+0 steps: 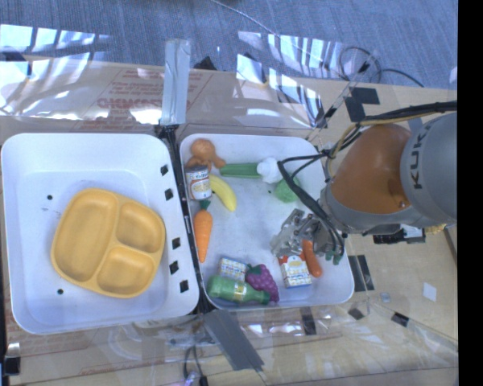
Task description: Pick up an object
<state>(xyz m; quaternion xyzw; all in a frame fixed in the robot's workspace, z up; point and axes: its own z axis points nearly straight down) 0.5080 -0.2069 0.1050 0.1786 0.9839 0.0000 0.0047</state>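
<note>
— Blue carpet lies behind the bench; where is the claw?

— The gripper [296, 233] hangs low over the right bin [253, 141], near its right wall. Whether it grips anything I cannot tell; it looks blurred.

— And the nearest object?

— A small red-orange piece [311, 258] lies just beside it, touching a little carton [294, 272]. A carrot [202, 230] lies well apart to the left.

— Any writing?

— "KU" shows on the grey arm [425, 171]; the carton's label is unreadable.

— The arm's pose?

— It reaches in from the right, orange band above the wrist

Grey arm [435, 167] with orange band [374, 179], black cables [306, 199]
</note>
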